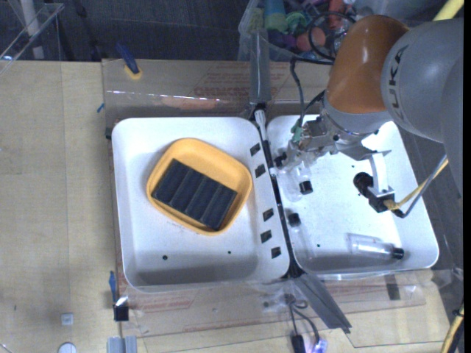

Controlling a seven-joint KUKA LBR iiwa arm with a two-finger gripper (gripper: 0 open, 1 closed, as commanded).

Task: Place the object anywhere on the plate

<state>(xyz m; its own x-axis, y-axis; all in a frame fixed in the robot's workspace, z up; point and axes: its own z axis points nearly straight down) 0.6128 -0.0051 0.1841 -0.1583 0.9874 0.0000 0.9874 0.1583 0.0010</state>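
Observation:
A yellow plate (165, 169) with rounded corners lies tilted in the left bin (132, 248). On it rests a dark, ridged rectangular object (194, 193), covering most of the plate's middle. My gripper (298, 171) hangs low over the upper left of the right bin (419, 230), close to the divider between the bins and apart from the plate. The grey arm with its orange band (364, 61) comes in from the upper right. A clear tube with a black cap (372, 245) lies near the front of the right bin.
A black and yellow cable fitting (375, 193) hangs off the arm over the right bin. A tub of colourful toys (302, 9) stands behind the bins. The raised divider (268, 197) carries black marks.

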